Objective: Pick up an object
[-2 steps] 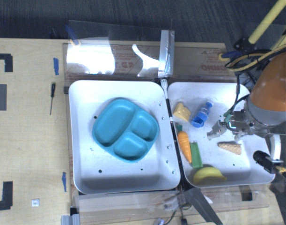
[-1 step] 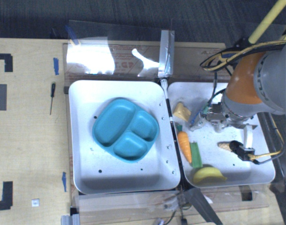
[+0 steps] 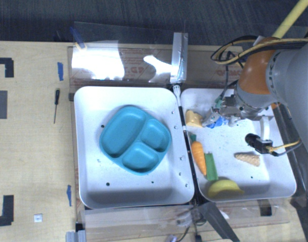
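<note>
The grey arm's jaws (image 3: 218, 117) hang low over the right white bin (image 3: 280, 185), near a pale yellow rounded object (image 3: 193, 118); whether they are wide or narrow cannot be told. An orange carrot (image 3: 198, 156), green stick (image 3: 210, 165) and yellow-green fruit (image 3: 223, 187) lie below. The left bin (image 3: 88, 185) holds a blue compartment plate (image 3: 135, 138).

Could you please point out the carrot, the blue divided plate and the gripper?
carrot (image 3: 197, 157): camera view, mid-body.
blue divided plate (image 3: 136, 138): camera view, central ridge.
gripper (image 3: 217, 117): camera view, between fingertips.
</note>
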### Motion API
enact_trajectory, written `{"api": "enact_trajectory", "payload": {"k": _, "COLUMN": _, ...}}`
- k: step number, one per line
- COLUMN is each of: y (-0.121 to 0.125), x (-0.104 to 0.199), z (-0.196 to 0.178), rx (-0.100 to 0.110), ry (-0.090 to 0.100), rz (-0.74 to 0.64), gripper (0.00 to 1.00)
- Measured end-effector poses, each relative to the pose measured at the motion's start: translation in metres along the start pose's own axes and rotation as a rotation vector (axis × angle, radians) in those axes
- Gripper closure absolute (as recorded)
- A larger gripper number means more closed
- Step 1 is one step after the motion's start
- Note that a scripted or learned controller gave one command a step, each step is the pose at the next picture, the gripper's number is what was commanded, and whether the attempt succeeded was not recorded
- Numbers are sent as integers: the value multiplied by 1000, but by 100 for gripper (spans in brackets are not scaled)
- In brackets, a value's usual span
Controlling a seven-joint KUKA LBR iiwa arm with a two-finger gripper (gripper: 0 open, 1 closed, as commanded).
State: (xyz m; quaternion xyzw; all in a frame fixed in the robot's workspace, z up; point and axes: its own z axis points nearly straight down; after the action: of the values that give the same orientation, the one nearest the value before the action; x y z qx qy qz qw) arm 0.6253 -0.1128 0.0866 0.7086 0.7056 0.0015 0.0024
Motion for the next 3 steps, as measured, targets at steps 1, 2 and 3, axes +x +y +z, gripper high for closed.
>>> {"api": "enact_trajectory", "payload": {"k": 1, "y": 38, "x": 8, "z": 1, "rx": 24, "ry": 1, "rz": 20, "gripper": 0}}
{"api": "enact_trajectory", "payload": {"k": 2, "y": 38, "x": 8, "z": -8, "rx": 27, "ry": -2, "rz": 18, "gripper": 100}}
{"api": "enact_trajectory", "payload": {"k": 3, "y": 44, "x": 65, "z": -102, "rx": -3, "ry": 1, "rz": -89, "gripper": 100}}
